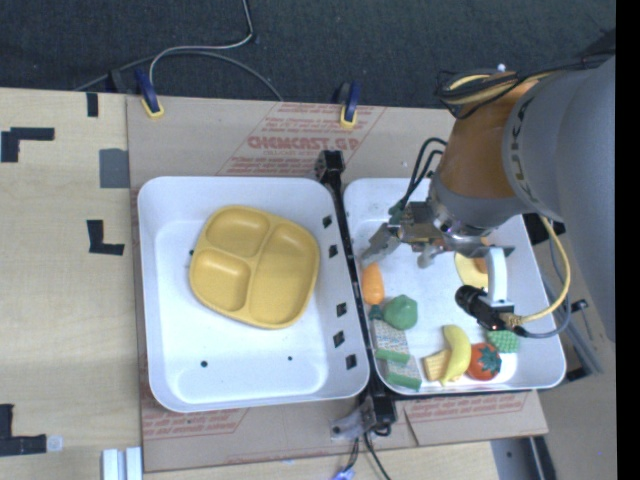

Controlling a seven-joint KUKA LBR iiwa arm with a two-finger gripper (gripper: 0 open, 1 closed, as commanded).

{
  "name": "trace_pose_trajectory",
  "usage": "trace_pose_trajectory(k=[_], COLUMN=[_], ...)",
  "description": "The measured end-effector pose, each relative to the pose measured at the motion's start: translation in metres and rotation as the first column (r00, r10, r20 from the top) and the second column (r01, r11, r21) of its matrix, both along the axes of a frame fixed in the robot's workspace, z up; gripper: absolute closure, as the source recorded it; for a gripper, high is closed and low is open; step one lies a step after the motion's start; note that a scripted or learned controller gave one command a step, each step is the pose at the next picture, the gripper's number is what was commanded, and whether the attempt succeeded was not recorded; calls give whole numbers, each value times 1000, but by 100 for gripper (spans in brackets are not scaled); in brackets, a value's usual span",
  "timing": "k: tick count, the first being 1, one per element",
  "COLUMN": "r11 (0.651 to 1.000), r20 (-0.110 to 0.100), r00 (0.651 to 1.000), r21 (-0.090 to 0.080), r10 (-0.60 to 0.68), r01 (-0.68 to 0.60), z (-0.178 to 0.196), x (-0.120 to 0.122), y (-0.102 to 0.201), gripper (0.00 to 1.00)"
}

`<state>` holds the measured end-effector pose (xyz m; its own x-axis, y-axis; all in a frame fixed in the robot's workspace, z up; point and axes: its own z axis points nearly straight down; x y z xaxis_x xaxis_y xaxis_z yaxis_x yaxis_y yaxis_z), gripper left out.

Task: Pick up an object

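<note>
While the big grey arm [560, 158] leans in from the right of the frame, its orange band hides much of the right bin [545, 373]. Left bin [160, 298], at centre left, carries a yellow divided plate [254, 265] lying flat. Under the wrist the gripper [402, 245] sits near the right bin's upper left, its two fingers spread apart with nothing between them, one fingertip [372, 251] just above an orange piece [372, 287]. Below that lie a green lump [400, 312], a banana [456, 352] and a red strawberry-like toy [484, 361] along the lower edge. A yellow piece [470, 268] is half hidden behind the wrist; hard to say what it is.
</note>
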<state>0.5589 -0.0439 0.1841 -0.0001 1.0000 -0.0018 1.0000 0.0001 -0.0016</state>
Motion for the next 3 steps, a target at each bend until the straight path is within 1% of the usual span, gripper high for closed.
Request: trace_pose_trajectory(k=[1, 2, 3], r11=[1000, 1000, 1000], r20=[8, 37, 22], r00=[1000, 999, 1000], r21=[1, -12, -18], r10=[-1, -6, -10], r01=[1, 6, 10], z=[-70, -87, -95], x=[6, -10, -35], y=[-51, -60, -60], gripper=[0, 0, 0])
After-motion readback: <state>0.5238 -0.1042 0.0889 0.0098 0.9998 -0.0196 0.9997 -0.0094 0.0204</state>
